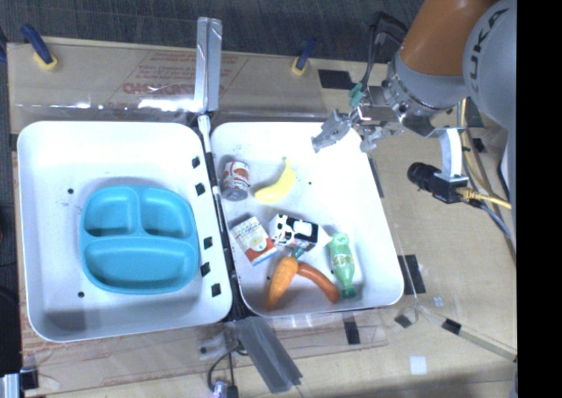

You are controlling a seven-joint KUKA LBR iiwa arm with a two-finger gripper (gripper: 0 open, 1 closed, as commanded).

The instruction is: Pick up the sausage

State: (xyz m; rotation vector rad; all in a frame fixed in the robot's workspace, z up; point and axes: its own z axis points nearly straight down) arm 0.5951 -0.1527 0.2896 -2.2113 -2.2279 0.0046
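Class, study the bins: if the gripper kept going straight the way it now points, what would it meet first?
Likely the banana: the gripper points down-left into the right bin. Depth is unclear, so it might meet bare bin floor first.

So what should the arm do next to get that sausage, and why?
Probably swing toward the near edge of the right bin. The gripper hovers over its far edge, while the sausage lies at the near end, between the carrot and green bottle.
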